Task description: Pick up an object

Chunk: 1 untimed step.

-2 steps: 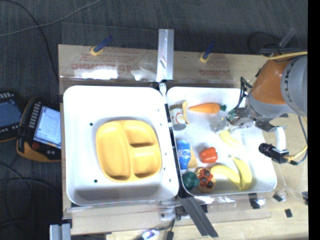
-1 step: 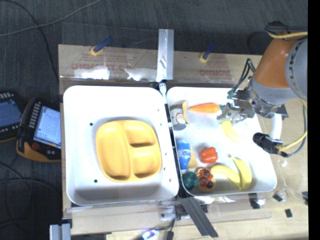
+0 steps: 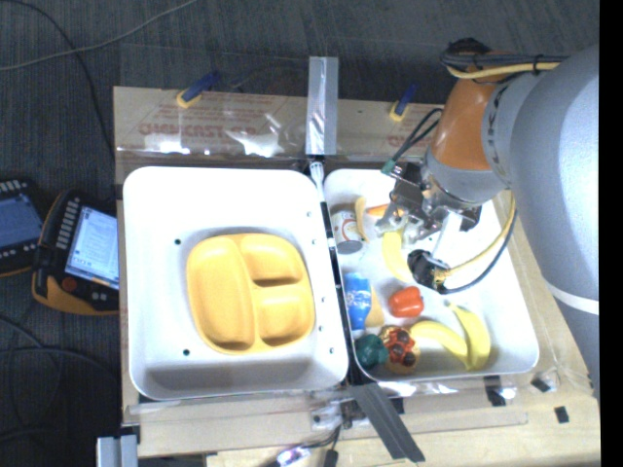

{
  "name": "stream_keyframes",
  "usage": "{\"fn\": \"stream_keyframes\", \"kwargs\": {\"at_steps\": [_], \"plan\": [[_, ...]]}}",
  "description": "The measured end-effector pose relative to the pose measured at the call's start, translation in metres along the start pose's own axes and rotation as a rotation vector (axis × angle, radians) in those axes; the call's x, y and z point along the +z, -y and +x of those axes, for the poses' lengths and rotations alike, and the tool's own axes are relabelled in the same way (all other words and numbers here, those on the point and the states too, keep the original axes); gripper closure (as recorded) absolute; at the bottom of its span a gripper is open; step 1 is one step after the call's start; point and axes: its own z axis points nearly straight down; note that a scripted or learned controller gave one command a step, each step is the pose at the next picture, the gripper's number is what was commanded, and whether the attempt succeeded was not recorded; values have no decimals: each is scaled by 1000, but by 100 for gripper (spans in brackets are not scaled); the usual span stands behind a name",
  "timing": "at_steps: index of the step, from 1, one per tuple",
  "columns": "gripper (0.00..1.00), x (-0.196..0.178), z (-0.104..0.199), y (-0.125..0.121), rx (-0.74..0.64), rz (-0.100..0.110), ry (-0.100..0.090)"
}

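Observation:
The right bin (image 3: pixel 516 290) holds several small items. Two yellow bananas (image 3: pixel 450 340) lie at its near right, with a red pepper (image 3: pixel 407 302) just above them. A blue bottle (image 3: pixel 357 298) lies along the left wall, and a green item (image 3: pixel 370 349) and a red-brown fruit (image 3: pixel 397 346) sit at the near left. A small can (image 3: pixel 347 230) stands at the far left. My gripper (image 3: pixel 401 224) hangs low over the far middle of this bin, above a pale yellow item (image 3: pixel 392 258). The wrist and cables hide what lies directly beneath it.
The left bin (image 3: pixel 156 212) holds a yellow divided tray (image 3: pixel 251 290). A metal divider strip (image 3: pixel 322 105) runs between the bins at the back. A handheld pendant (image 3: pixel 73 256) lies off the bench at the left. The arm's grey body (image 3: pixel 555 163) overhangs the right bin's right side.

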Motion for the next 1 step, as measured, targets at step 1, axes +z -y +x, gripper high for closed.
{"fn": "stream_keyframes", "kwargs": {"at_steps": [1], "plan": [[100,-8,-13,34,-330,-1,1]]}}
